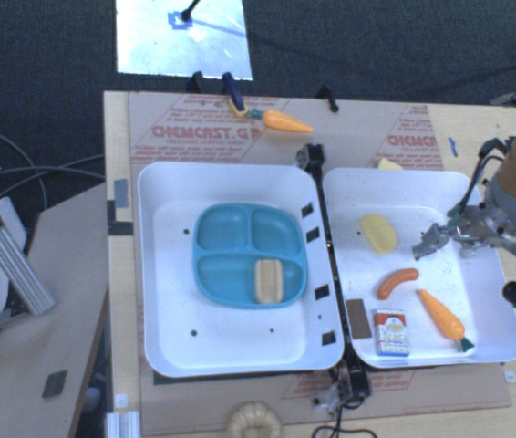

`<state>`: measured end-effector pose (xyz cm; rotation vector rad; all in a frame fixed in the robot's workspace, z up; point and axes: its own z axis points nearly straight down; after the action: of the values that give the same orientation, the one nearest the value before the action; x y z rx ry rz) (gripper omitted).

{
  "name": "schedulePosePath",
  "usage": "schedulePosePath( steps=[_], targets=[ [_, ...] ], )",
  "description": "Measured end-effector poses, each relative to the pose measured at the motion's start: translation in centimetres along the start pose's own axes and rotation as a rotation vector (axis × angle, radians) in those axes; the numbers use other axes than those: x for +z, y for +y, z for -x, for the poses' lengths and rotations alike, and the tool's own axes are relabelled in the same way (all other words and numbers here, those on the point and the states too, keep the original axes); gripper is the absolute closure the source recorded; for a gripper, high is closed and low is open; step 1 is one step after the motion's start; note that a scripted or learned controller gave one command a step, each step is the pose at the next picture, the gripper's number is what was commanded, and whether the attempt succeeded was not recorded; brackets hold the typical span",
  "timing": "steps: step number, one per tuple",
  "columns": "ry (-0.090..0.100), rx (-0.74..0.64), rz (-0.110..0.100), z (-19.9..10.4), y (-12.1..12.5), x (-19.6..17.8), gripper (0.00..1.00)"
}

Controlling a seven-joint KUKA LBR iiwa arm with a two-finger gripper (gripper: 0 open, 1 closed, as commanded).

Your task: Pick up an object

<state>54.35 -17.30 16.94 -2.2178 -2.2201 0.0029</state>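
My gripper (431, 240) hangs over the right bin (349, 190), reaching in from the right. It is just above and right of a red sausage (397, 282) and right of a pale yellow lump (379, 233); nothing shows in its grasp. An orange carrot (441, 314) lies slantwise below the gripper, near the bin's right side. A small red and white box (391, 330) stands at the bin's front edge.
The left bin (162, 336) holds a blue divided plate (231, 245) with a tan slab (268, 280) in its lower right section. A second carrot (284, 121) lies on the cardboard behind the bins. A small yellow piece (388, 163) sits at the right bin's back rim.
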Motion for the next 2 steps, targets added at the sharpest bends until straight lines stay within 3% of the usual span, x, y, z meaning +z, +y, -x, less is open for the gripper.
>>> schedulePosePath(
  steps=[1, 2],
  targets=[
    [-0.001, 0.0, 0.001, 0.9, -0.1, 4.8, 0.0],
    [-0.002, 0.0, 0.017, 0.9, 0.4, 8.1, 0.0]
  ],
)
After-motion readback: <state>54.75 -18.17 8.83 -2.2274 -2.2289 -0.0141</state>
